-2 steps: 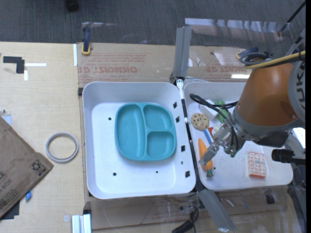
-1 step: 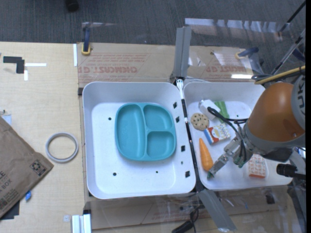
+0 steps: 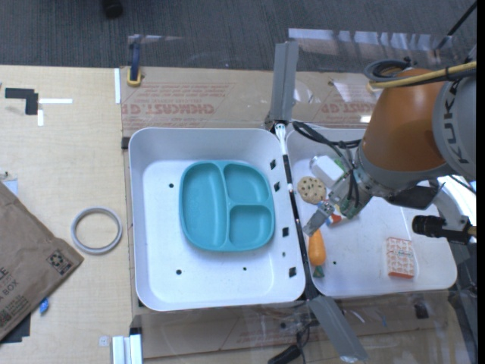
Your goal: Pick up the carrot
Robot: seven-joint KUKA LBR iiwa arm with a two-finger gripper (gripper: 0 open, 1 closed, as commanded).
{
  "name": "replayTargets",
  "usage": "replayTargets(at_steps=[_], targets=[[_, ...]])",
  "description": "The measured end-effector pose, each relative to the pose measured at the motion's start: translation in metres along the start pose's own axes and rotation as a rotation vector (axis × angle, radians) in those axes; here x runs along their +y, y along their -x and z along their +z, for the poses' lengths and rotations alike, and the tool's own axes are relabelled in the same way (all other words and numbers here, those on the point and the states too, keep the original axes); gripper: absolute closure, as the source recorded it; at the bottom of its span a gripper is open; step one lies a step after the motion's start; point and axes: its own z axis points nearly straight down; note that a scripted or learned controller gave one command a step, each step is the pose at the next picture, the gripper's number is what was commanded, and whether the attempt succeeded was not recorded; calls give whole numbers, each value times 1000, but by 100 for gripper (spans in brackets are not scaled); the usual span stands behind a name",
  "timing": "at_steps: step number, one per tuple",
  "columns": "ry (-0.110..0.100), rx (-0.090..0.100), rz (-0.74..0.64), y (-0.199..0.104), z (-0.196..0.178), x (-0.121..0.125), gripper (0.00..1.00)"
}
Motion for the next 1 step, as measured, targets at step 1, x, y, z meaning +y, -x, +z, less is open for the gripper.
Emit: replayTargets(at_steps=[1], targets=[[-1,0,45,3,0,-55,0]])
